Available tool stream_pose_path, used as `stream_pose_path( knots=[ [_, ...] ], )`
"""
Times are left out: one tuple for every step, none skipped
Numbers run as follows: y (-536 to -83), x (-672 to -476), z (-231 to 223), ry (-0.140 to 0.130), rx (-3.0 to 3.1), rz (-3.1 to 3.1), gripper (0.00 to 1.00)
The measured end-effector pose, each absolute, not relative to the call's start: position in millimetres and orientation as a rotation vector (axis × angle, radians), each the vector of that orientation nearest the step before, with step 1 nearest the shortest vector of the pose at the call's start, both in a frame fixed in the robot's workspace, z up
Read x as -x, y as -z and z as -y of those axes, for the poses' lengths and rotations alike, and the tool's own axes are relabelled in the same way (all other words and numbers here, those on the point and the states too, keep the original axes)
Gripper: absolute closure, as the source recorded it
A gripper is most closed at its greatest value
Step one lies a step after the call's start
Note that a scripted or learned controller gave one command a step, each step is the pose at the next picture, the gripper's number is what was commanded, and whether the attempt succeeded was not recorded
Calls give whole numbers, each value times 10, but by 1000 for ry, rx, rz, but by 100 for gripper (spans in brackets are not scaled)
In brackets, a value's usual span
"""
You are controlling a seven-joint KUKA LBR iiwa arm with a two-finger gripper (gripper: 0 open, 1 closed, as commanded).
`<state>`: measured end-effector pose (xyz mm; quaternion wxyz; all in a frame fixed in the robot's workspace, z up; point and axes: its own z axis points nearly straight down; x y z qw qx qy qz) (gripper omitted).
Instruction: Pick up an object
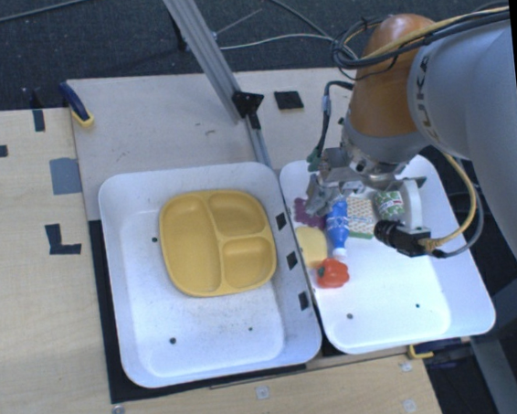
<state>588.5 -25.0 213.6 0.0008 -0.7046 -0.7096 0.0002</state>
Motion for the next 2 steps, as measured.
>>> stream_pose_path(
  knots=[
    [-2057,-6002,-244,-1,2214,2227,100],
    [-2114,-6008,-745,0,2212,2228,100]
  ],
)
